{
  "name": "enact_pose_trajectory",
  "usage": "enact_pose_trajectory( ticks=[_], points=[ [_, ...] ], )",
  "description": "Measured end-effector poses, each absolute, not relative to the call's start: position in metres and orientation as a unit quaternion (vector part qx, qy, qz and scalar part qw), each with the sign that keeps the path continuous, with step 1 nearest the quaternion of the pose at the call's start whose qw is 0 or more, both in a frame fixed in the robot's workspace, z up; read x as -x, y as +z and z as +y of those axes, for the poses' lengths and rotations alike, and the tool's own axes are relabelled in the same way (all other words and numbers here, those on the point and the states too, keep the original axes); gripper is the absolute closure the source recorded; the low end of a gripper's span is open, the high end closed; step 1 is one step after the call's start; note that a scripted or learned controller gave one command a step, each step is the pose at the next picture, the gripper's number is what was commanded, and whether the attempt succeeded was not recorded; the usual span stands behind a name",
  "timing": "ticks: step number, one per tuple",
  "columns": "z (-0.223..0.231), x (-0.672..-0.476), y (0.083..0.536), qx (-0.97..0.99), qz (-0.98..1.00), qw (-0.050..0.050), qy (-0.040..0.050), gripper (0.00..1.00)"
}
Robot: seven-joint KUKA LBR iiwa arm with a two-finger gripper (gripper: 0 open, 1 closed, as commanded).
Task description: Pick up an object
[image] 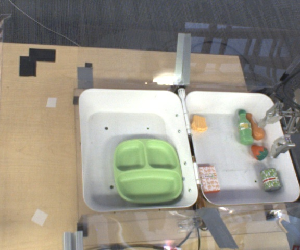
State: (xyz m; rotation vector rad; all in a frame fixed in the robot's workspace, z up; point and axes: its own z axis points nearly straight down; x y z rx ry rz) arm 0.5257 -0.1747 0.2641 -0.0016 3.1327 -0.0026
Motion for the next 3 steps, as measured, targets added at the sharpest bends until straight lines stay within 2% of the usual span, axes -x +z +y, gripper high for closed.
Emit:
enact_pose_trajectory(
  ticks=[1, 2, 3],
  points=[
    [-0.157, -0.578, 0.201, -0.107, 0.994, 0.003, 0.0001, 0.0],
    [-0.194, -0.598, 0.121, -0.181, 0.983, 0.02, 0.0002, 0.0],
    [-0.205, -0.58, 0.089, -0.085, 0.996, 0.006, -0.0006, 0.0]
  ],
)
